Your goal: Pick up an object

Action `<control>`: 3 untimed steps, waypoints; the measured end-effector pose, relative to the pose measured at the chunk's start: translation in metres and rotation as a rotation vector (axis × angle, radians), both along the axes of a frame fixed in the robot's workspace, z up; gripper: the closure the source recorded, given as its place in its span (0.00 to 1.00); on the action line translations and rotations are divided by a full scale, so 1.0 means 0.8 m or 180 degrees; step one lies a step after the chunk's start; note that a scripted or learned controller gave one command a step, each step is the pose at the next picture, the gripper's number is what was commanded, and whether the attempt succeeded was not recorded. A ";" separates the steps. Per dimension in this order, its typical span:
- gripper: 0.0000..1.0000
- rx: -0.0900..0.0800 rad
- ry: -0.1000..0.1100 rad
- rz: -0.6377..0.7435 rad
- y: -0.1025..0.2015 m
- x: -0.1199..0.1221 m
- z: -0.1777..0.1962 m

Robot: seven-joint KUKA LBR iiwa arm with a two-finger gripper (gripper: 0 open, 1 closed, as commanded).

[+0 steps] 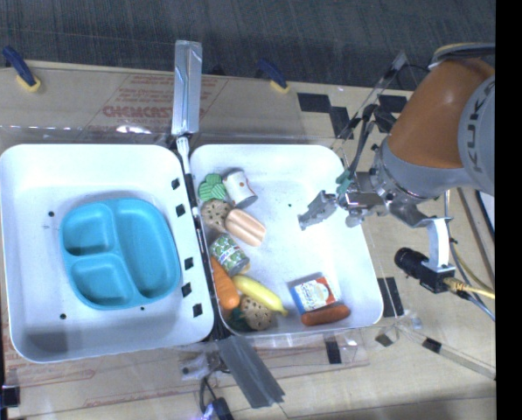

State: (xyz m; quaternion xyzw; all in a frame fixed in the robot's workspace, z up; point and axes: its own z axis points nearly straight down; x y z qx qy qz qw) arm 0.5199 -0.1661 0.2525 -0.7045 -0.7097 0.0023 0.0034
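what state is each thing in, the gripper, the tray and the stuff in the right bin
gripper: above the right bin, nothing between its fingers
blue tray: flat in the left bin, compartments up
small can: on its side
banana: lying flat by the carrot
carrot: lying along the bin's left wall
hot dog: lying at the front wall
small box: lying flat, label up

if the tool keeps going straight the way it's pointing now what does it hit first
The tool points left and slightly down over the right bin. Likely first is bare bin floor; farther along that line lies the hot dog bun. Its height is unclear from this slanted view.
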 end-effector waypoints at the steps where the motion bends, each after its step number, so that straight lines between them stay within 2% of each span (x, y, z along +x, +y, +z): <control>1: 0.00 0.0000 0.0000 0.0000 0.000 0.000 0.000; 2: 0.00 -0.0001 0.0025 -0.0491 0.049 0.019 -0.162; 3: 0.00 -0.0014 -0.0036 -0.0591 0.080 -0.037 -0.201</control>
